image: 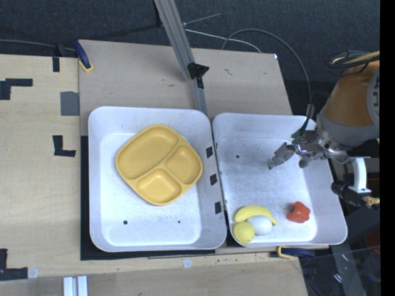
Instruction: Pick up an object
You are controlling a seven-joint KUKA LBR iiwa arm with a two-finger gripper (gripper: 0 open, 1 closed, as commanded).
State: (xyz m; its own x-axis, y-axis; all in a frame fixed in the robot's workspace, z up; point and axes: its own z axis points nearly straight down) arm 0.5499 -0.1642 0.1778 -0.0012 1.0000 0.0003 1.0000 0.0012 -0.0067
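Note:
My gripper (289,160) hangs over the upper middle of the right bin (247,134), its two fingers spread apart with nothing between them. Near that bin's front edge lie a yellow banana (254,212), a yellow lemon (243,232) and a small white egg-like object (263,226), all clustered and touching. To their right, a red pepper (298,212) sits apart from them. The gripper is well above and behind these objects, touching none.
The left bin (102,165) holds a yellow divided plate (159,164). A grey metal rail (179,36) slants down from the top to the bins' shared wall. The arm's orange band (352,103) is at the right edge.

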